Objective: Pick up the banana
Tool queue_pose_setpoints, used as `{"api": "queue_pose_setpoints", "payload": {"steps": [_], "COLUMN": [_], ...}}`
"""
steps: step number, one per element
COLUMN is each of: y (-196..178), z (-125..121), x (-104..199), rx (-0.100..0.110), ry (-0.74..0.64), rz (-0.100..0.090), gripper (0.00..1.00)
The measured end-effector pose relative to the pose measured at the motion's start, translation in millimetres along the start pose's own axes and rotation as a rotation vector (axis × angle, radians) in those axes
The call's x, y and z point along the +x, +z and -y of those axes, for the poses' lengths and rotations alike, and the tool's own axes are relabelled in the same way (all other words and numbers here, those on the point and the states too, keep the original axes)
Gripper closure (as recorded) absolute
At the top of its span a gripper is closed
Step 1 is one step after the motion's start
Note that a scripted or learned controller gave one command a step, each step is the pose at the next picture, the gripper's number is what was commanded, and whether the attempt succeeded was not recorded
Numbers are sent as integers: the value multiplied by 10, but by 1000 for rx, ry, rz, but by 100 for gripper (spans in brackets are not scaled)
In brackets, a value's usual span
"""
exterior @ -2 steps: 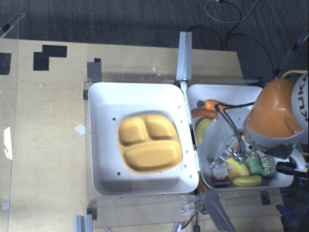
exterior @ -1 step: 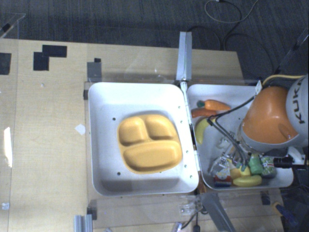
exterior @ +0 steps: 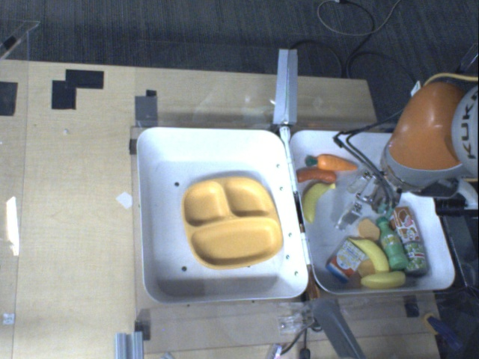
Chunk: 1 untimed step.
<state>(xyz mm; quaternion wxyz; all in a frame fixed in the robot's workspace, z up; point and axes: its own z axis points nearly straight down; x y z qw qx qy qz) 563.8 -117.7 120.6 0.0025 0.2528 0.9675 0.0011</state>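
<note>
The metal two-finger gripper (exterior: pixel 364 200), jaws apparently open and empty, hangs over the right white bin (exterior: pixel 445 264), presumably lining up on the curved yellow banana (exterior: pixel 372 253) lying just nearer.

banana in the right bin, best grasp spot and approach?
Likely mid-body of the banana, coming straight down with fingers across its narrow width. It lies flat, slanting from upper left to lower right, and the middle is its most exposed part. The green bottle crowds its right side, the lemon its lower end, and the carton sits at its left.
</note>
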Motion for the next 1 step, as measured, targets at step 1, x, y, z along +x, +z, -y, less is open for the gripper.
{"api": "queue_pose_setpoints", "payload": {"steps": [1], "y": [313], "z": [247], "x": [658], "rx": [-5], "ry": [-38], "rz": [15], "gripper": [0]}}
